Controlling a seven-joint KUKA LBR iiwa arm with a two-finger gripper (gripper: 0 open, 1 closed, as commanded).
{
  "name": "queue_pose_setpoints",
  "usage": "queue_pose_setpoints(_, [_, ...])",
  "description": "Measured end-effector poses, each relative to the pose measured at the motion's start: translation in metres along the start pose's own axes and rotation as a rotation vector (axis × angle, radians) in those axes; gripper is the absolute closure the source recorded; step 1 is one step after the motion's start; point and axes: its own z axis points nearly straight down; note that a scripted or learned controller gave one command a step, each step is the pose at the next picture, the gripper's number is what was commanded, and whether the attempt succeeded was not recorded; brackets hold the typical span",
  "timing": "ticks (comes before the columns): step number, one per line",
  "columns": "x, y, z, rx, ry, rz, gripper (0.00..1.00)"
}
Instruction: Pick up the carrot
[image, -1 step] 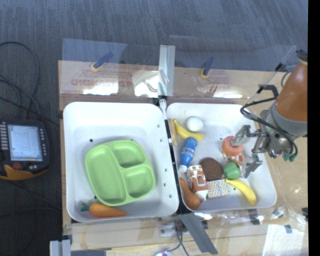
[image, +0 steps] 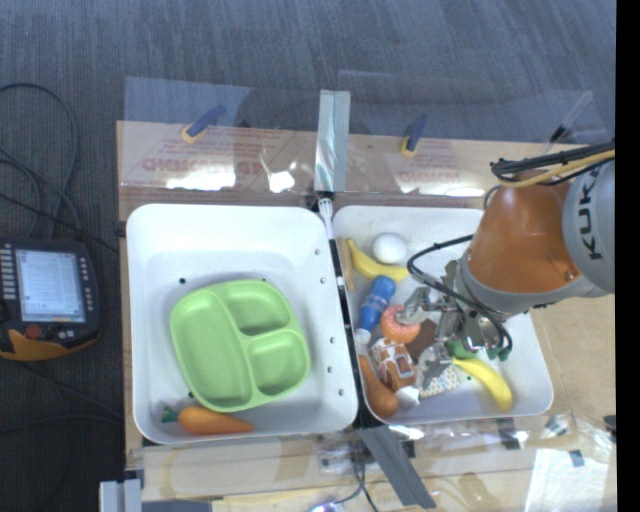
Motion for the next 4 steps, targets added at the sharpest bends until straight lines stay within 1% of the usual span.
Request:
queue_pose_setpoints(1, [-0.045, -0.003, 0.023, 0.010, -0.035, 0.011, 0.00])
queue_pose_setpoints(2, [0.005, -0.042, 0.034, 0.013, -0.051, 0.100, 0.00])
queue_pose_setpoints(3, [-0.052, -0.009, 0.042, 0.003, -0.026, 0.324, 0.00])
queue_pose_setpoints(4, [-0.099, -0.064, 0.043, 0.004, -0.028, 0.357, 0.00])
